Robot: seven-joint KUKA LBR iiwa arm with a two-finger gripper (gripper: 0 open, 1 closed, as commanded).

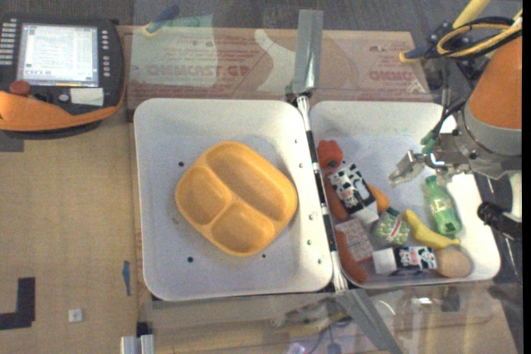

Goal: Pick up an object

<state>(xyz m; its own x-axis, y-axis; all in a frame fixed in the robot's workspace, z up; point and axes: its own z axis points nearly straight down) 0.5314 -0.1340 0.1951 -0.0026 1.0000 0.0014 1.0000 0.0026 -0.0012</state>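
My gripper (417, 167) hangs over the right bin (373, 116), near its right side, with its fingers apart and nothing between them. A green bottle (440, 208) lies just below and right of it. Towards the bin's front lie a yellow banana (428, 230), a tan egg-shaped object (454, 263), a small dark carton (412, 259) and a green lumpy toy (388, 228). Along the bin's left wall sit a black-and-white carton (350, 186), a red item (330, 152), an orange carrot-like piece (379, 196) and a pink patterned box (355, 239).
The left bin (158, 128) holds a yellow divided plate (236, 196). A metal divider (307, 62) runs between the bins. A teach pendant (58, 66) lies at the far left of the bench. Yellow cables (473, 33) loop above the arm at right.
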